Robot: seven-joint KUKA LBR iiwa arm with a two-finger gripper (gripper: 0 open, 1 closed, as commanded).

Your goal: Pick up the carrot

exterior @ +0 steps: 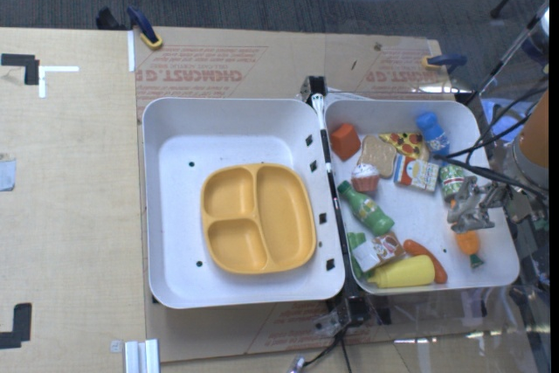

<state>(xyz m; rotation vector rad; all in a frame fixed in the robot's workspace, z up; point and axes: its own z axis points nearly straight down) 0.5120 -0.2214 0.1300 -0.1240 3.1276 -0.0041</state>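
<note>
Two shallow, smooth white plastic bins sit side by side on the worktop. The left bin (166, 214) holds one glossy yellow plate (258, 217) with three rounded compartments. In the right bin (500, 268), one stubby orange carrot (469, 243) with a green tip lies by the right wall, directly under the metal end effector (467, 214); I cannot tell whether that is wide or narrow.

— What colours am I getting on my feed?

— I see two white bins (157, 188). The left one holds a yellow divided plate (258, 217).

— And the right?

— A green bottle (367, 210), a blue bottle (431, 134), a red-orange block (345, 140), a yellow banana (403, 274), and an orange carrot (425, 258). The counter (61, 214) is pale wood; the cardboard (218, 70) is tan with red print.
</note>
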